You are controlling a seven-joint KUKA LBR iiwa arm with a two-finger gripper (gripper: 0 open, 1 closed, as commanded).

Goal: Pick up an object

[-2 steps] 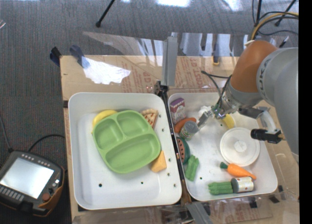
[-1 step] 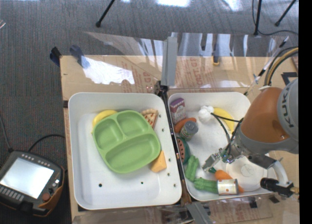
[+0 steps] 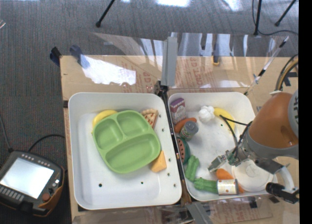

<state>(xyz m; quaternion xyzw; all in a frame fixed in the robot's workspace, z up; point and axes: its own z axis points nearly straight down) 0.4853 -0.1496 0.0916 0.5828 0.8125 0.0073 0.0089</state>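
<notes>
Left bin (image 3: 85, 179): contains a green divided plate (image 3: 127, 141), lying flat near the bin's centre. A yellow piece (image 3: 103, 116) shows at the plate's upper left edge. A waffle piece (image 3: 150, 117) shows at its upper right edge. An orange wedge (image 3: 159, 162) touches its lower right edge.

Right bin (image 3: 243, 102): contains, along the left wall, a small carton (image 3: 177, 108), a sausage (image 3: 185, 123), a grey can (image 3: 189, 130) and green vegetables (image 3: 191, 168). A white item (image 3: 206, 114) and a banana (image 3: 225, 117) lie near the far wall. A carrot (image 3: 224, 174) and a small white-labelled can (image 3: 226, 187) lie near the front wall, beside a white plate (image 3: 253, 177).

Gripper (image 3: 220, 162): positioned low over the right bin, just above the carrot. Whether it grips anything cannot be determined.
</notes>
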